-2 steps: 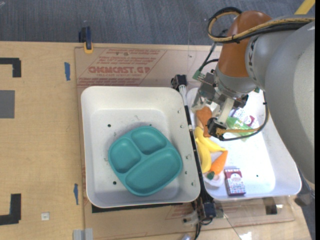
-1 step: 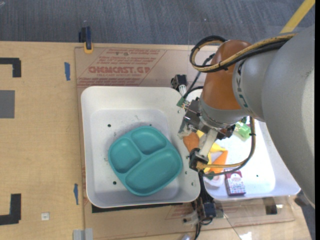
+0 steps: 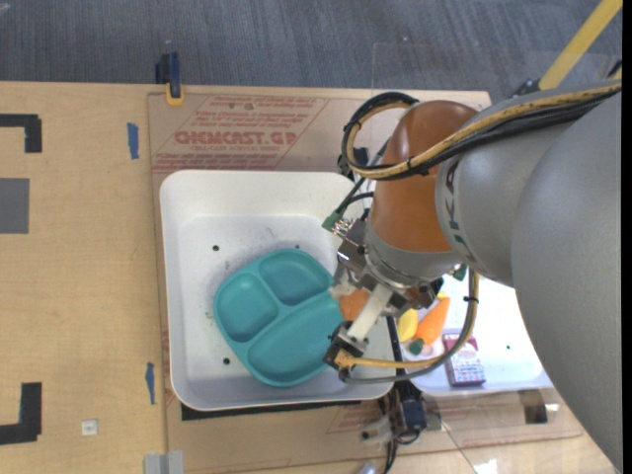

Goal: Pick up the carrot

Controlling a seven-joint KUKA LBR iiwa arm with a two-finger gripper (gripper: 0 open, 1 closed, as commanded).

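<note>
The carrot (image 3: 433,321), orange with a green tip, lies in the right bin (image 3: 504,349) just right of the divider, next to a yellow item (image 3: 407,325). My gripper (image 3: 357,286) hangs low over the right edge of the left bin (image 3: 188,265), left of the carrot and beside the teal plate. The wrist and the orange band hide much of it. A small orange patch (image 3: 350,305) shows right under the gripper; I cannot tell what it is or whether it is held.
A teal divided plate (image 3: 281,316) lies in the left bin, its right rim under the gripper. A small purple-and-white box (image 3: 464,366) sits at the front of the right bin. The grey arm covers most of the right bin.
</note>
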